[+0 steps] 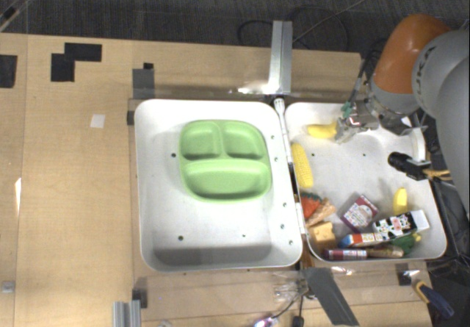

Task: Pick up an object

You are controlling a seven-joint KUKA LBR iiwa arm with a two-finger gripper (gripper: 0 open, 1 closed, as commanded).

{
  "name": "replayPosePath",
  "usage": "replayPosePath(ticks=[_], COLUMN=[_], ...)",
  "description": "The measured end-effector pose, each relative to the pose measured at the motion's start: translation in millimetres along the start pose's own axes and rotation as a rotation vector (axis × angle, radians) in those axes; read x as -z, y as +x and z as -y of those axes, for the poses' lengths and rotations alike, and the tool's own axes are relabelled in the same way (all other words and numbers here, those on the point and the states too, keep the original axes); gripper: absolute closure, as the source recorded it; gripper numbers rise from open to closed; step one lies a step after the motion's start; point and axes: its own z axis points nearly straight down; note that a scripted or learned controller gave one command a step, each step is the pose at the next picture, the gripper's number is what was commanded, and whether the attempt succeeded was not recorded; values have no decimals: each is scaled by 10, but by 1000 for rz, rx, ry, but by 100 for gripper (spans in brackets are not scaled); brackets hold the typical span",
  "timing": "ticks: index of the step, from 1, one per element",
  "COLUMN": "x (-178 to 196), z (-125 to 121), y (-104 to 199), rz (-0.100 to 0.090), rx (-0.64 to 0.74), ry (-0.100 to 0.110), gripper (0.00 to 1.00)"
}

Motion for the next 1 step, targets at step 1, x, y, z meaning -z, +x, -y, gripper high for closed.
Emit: replayPosePath(ticks=[1], x=[16], z=[-20], y=[2], rz=[2], rx=[1], ry=[-7], gripper=[0])
